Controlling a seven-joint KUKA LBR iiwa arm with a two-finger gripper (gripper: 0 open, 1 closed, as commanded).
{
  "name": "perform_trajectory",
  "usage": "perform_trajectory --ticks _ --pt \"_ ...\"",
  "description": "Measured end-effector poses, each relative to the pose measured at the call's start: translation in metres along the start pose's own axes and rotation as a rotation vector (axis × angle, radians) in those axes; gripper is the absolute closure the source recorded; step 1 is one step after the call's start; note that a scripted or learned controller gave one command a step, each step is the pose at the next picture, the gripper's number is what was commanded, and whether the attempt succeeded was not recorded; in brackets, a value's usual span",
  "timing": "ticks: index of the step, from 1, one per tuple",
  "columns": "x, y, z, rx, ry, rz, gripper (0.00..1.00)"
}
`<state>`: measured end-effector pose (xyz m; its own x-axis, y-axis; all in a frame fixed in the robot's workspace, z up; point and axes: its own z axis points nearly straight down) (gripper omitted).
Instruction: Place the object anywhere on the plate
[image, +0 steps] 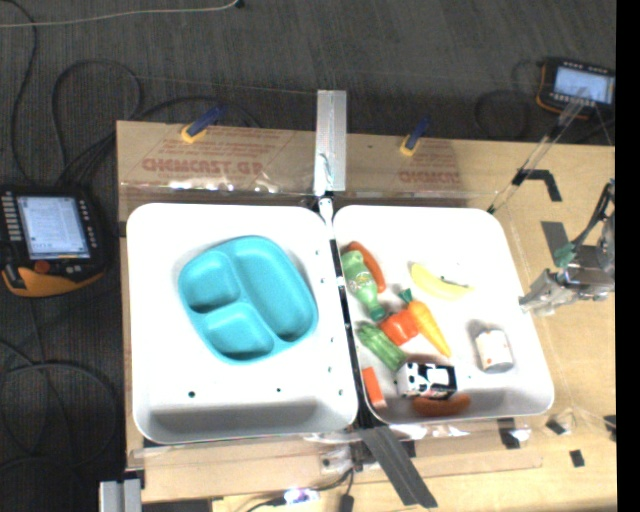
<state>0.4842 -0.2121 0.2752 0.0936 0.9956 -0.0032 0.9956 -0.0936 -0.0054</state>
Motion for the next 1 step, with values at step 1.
perform_trajectory --ticks 1 --pt "0.1183 0.0549 0.0325 -0.002 0.003 -0.254 1.00"
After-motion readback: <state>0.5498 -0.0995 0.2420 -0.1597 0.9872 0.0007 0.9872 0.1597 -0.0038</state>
